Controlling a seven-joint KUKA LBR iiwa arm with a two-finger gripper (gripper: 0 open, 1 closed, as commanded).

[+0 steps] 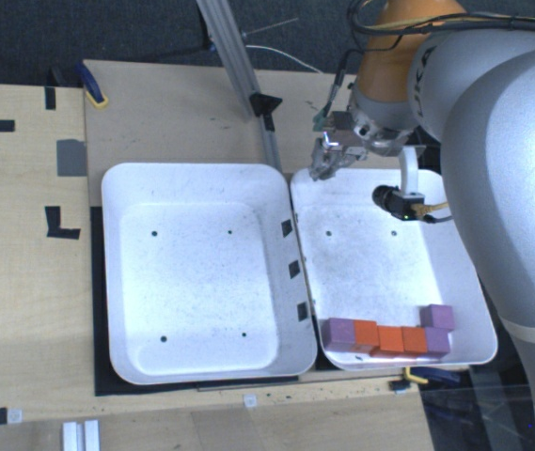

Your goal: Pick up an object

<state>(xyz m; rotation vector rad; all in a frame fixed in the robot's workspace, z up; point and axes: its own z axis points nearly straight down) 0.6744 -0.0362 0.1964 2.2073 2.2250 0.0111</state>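
My gripper hangs over the far left corner of the right bin, close to its back rim. Nothing shows beneath it but bare bin floor. Along the near wall of that bin lies a row of blocks: a purple block at the left, an orange block beside it, another orange block, and a purple block at the right end, standing a little higher. The gripper is far from these blocks, at the opposite end of the bin.
The left bin sits beside the right one, their rims touching. A slanted metal pole rises behind the bins, near the gripper. A black cylinder hangs off the wrist. The grey arm covers the right side.
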